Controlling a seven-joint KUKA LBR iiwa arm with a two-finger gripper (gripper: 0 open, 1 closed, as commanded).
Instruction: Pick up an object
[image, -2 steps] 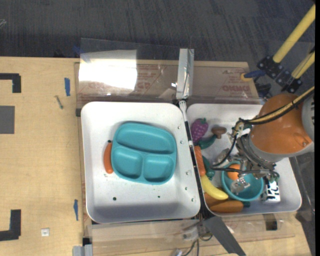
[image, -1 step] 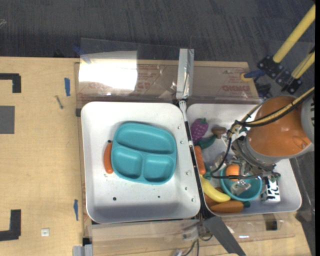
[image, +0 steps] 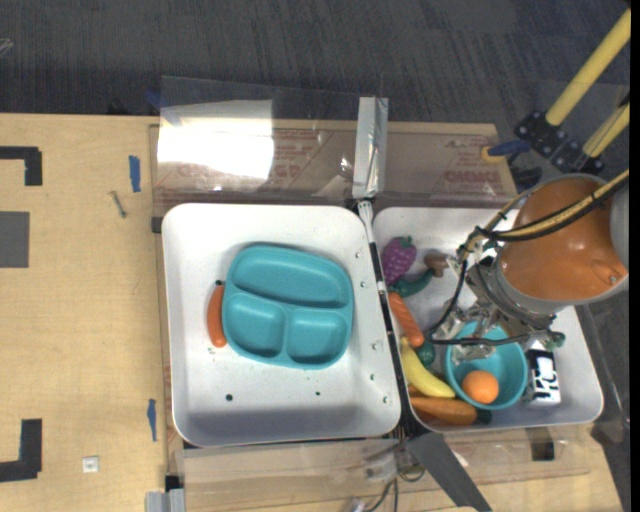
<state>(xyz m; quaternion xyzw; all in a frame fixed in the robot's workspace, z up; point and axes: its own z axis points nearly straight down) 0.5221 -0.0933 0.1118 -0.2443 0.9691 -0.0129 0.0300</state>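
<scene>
My gripper (image: 478, 338) hangs low over the right bin (image: 580, 400), under the arm's orange band (image: 555, 240). It sits at the upper left rim of a teal bowl (image: 512, 378) that holds a small orange (image: 482, 388). To the left of the bowl lie a yellow banana (image: 425, 375) and a carrot (image: 403, 315), with an orange-red piece (image: 442, 408) below them. Purple grapes (image: 399, 258), a green item (image: 417, 283) and a small brown item (image: 436, 264) lie toward the bin's back left. The wrist hides the bin's middle.
The left bin (image: 190, 390) holds a teal divided plate (image: 290, 305) with a reddish sausage (image: 215, 315) at its left edge. A black-and-white tag (image: 543, 377) lies right of the bowl. A clear panel (image: 300, 150) stands behind the bins. Cables (image: 465, 290) loop beside the wrist.
</scene>
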